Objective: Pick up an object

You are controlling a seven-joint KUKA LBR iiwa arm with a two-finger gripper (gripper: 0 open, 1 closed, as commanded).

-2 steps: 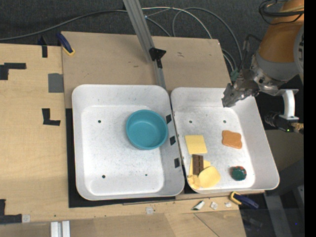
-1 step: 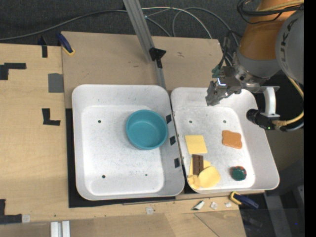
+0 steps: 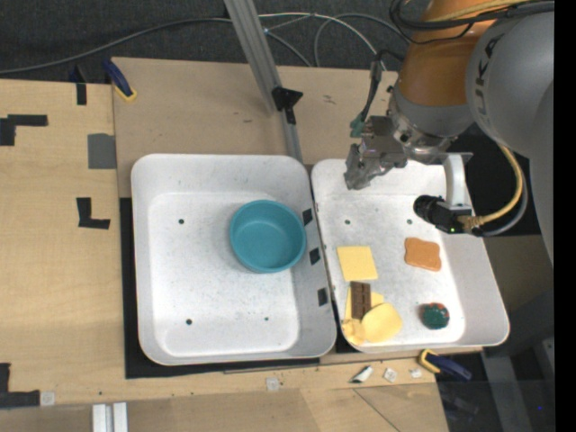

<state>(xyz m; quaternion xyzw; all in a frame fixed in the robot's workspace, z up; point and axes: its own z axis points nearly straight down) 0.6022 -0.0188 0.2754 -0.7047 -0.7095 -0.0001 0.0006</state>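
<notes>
My gripper (image 3: 357, 175) hangs over the far left corner of the right bin (image 3: 468, 241), well above its floor, with nothing seen between its fingers. Further toward the front of that bin lie a yellow square slab (image 3: 357, 262), a brown bar (image 3: 360, 300) resting on a pale yellow lump (image 3: 379, 323), an orange piece (image 3: 422, 254) and a small dark green round object (image 3: 435, 315). A teal bowl (image 3: 265, 235) sits upright in the left bin (image 3: 171, 268).
A slanted metal pole (image 3: 261, 61) rises behind the bins. Cables cross the dark surface at the back. Black tape marks lie on the wooden bench (image 3: 54, 214) at left. A black fitting with a yellow hose (image 3: 445, 214) hangs from the arm over the right bin.
</notes>
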